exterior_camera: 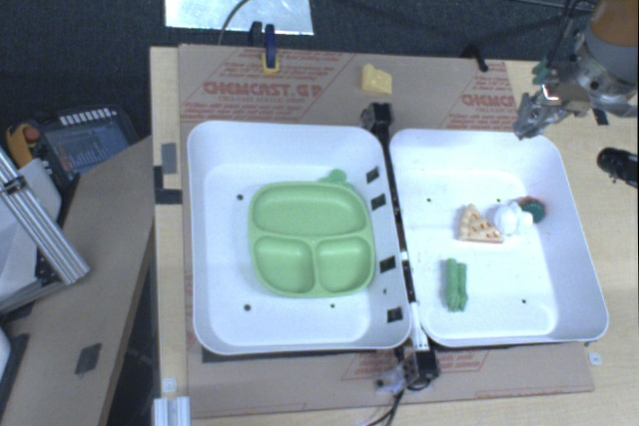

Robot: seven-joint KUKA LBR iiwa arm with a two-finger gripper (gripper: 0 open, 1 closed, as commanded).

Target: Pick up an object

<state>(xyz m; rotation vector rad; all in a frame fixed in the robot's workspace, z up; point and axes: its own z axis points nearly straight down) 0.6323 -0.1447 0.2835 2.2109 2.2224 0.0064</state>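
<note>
Three small candidates in the right-hand shallow white plastic bin [569,205]: a tan waffle-textured wedge shaped like a toy pizza slice [478,224] near the middle, a small white rounded lump with a dark green end [517,215] touching the wedge on the side toward the bin's right edge, and a slim green ridged stick like a toy bean pod [455,284] lying apart toward the near edge. Probably all light, stiff moulded toys, smooth and a little slippery, not fragile. Best bet judged to be the green stick: isolated, narrow, easy to pinch across its short width at mid-length. Wedge and lump crowded together, so less room for fingers. Left-hand white bin [215,165] carrying a pale green three-compartment plastic tray [308,236], glossy, rounded corners. Grey arm's gripper [531,115] hanging over the right bin's far right corner, well apart from all three toys; whether apart or together cannot tell, too blurred. Yellow block [376,79] on the cardboard-covered worktop [300,90] beyond the bins
</note>
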